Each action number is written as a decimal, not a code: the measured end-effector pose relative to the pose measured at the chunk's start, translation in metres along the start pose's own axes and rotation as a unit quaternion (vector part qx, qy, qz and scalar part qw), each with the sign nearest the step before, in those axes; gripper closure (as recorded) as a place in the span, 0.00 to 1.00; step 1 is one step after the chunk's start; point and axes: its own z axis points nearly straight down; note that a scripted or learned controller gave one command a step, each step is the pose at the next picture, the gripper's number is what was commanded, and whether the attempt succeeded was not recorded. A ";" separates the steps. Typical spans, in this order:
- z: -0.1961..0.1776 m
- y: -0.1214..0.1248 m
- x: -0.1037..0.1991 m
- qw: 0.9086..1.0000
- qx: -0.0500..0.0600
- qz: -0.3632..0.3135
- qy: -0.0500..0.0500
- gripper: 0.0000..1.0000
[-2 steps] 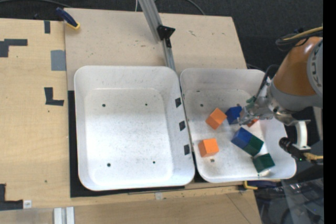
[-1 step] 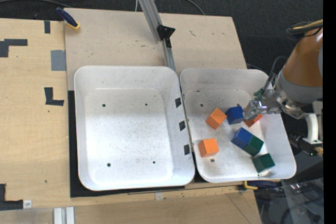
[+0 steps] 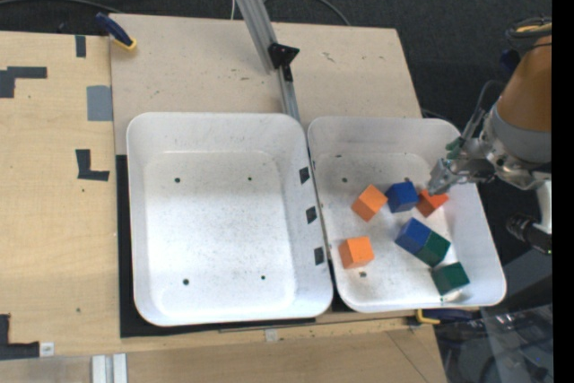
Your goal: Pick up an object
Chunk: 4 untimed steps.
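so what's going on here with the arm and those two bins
The arm reaches in from the right, and its gripper is low over the right bin, right at a small red-orange block beside a blue cube. Whether it has hold of anything can't be told. Two orange cubes, another blue cube and two green blocks also lie in that bin. The left bin sits alongside.

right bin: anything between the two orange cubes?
Nothing. In the camera view, bare white bin floor separates the upper orange cube from the lower orange cube. The nearest blue cube sits off to the right.
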 end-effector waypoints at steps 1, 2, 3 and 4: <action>0.006 0.022 0.049 1.000 0.002 -0.003 0.002 1.00; 0.001 0.045 0.095 1.000 0.002 -0.003 0.002 1.00; 0.001 0.065 0.142 1.000 0.002 -0.003 0.002 1.00; -0.005 0.082 0.189 1.000 0.002 -0.003 0.002 1.00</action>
